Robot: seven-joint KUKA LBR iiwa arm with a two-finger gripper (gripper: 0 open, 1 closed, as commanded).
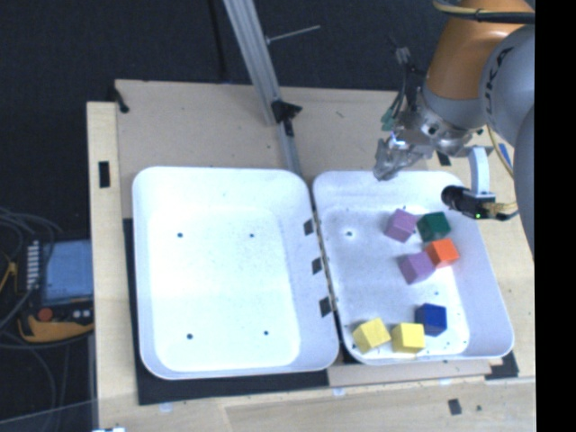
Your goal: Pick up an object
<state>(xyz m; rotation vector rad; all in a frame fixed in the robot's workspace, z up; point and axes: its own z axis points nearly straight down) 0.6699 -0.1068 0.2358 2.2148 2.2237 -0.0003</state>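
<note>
The hand (389,165) hangs over the far rim of the right bin (360,268), near the tabletop's (198,124) far edge; whether it is open cannot be told, and nothing shows in it. The smooth white bin holds small blocks: two purple cubes (401,225) (416,266), a green cube (433,225) touching an orange cube (442,253), a blue cube (431,318), and two yellow cubes (371,335) (408,337) at the near rim. The left bin (220,268) lies just beside. A grey metal rail (256,57) slants over the far edge.

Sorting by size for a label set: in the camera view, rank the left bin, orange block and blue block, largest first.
1. left bin, by far.
2-3. orange block and blue block: they look alike, so I won't rank them.
</note>
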